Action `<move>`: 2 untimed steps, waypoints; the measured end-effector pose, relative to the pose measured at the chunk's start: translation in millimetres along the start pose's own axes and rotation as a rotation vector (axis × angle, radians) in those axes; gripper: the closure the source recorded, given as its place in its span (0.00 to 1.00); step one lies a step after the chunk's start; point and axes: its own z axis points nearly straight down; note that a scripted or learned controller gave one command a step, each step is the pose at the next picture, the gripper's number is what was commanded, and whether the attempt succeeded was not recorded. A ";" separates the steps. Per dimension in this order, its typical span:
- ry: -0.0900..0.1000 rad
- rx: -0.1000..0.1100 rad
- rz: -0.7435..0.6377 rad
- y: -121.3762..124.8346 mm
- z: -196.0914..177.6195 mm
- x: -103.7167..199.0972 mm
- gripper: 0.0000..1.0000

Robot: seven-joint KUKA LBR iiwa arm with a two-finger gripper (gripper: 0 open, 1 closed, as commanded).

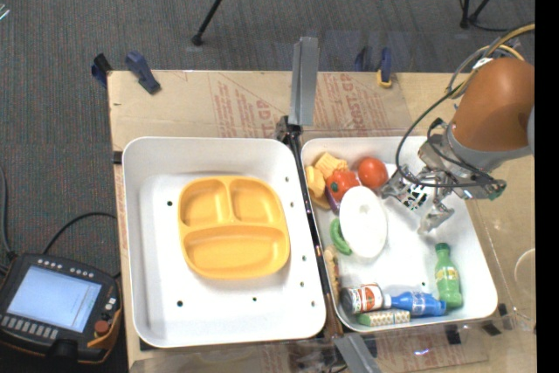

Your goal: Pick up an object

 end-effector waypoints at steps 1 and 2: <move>0.001 0.000 0.159 34.8 -0.4 -14.3 0.00; 0.002 0.005 0.208 98.7 -0.7 -50.2 0.00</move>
